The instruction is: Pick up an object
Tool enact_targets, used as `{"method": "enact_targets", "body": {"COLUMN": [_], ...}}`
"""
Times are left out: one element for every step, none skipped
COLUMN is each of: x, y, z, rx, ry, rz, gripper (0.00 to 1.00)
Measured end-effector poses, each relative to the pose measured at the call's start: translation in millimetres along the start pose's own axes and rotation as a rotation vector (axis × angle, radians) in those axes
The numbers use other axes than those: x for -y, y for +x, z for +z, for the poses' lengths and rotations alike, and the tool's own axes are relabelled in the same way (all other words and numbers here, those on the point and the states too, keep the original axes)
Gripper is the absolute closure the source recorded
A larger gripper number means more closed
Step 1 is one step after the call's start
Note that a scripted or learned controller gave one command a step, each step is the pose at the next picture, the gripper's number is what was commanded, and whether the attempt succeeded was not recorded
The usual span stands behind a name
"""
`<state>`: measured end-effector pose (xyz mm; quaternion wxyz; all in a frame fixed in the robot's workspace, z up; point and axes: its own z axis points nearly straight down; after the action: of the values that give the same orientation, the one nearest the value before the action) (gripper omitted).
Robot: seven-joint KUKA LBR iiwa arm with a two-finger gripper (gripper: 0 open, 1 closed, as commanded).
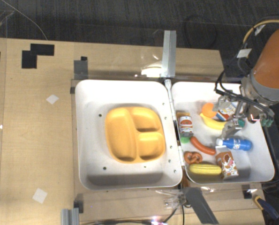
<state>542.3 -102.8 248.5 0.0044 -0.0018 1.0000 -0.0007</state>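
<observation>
The right bin (pixel 266 144) holds several small items. Among them are a blue bottle (pixel 236 145), a yellow banana (pixel 210 122), an orange fruit (pixel 207 109), a red sausage (pixel 203 146), a pretzel (pixel 192 157), a yellow corn cob (pixel 205 169), a brown carton (pixel 227 164) and a small can (pixel 185 125). My gripper (pixel 231 125) hangs low over the right bin, just above the blue bottle and right of the banana. A small blue and white packet (pixel 222 112) lies right beside it. I see nothing lifted off the bin floor.
The left bin (pixel 90 125) holds a yellow divided plate (pixel 133 133). A metal post (pixel 169 55) stands behind the wall between the bins. The arm's orange band (pixel 273 60) and cables reach in over the right bin's far right corner.
</observation>
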Motion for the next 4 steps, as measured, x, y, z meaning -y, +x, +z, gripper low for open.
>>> {"method": "enact_targets", "body": {"x": [-28.7, -17.4, -0.3, 5.9], "y": [-0.6, -13.6, -37.8, -59.9], "z": [-27.3, 102.3, 159.1, 159.8], "rx": [0.004, -0.008, 0.006, 0.004], "ry": [-0.001, -0.001, -0.002, -0.002], "rz": [-0.155, 0.200, 0.625, 0.669], "gripper": [0.00, 0.00, 0.00, 0.00]}}
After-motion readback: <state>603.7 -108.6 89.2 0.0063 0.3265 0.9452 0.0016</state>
